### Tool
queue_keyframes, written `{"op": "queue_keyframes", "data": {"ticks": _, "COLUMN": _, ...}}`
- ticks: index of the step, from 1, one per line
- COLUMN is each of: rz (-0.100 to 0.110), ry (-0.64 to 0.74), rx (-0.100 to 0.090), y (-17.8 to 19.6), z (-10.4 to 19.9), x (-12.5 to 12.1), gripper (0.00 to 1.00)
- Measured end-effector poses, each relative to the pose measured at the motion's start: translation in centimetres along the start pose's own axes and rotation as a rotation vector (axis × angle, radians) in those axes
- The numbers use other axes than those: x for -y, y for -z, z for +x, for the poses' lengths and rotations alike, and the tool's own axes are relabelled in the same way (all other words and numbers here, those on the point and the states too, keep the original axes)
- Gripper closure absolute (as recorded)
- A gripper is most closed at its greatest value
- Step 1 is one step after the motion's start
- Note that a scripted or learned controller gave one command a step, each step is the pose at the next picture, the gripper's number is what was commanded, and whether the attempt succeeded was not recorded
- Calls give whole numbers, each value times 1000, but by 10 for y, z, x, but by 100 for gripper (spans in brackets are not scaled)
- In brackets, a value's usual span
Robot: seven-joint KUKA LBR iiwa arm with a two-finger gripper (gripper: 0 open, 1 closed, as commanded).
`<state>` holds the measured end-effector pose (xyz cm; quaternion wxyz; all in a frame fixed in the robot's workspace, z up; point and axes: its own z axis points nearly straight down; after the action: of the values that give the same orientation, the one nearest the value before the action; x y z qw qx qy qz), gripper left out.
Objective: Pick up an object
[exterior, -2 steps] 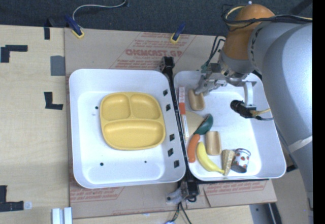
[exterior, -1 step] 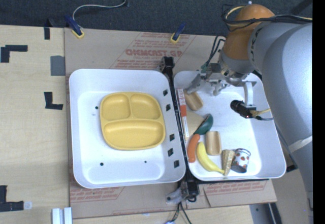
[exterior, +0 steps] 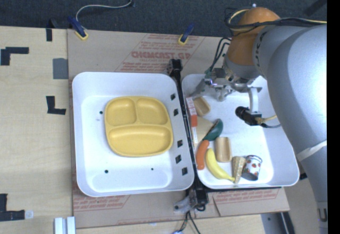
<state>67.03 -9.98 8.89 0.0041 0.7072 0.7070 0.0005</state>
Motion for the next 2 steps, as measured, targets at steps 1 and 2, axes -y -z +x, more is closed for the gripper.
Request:
{"op": "queue_keyframes", "data": {"ticks": 1, "rz": 0, "ry": 1, "rx": 0, "y": 0, "z": 0, "x": 0, "gripper": 0}}
{"op": "queue_keyframes", "data": {"ticks": 2, "rz": 0, "ry": -1, "rx": 2, "y": 0, "z": 2, "x": 0, "gripper": 0}}
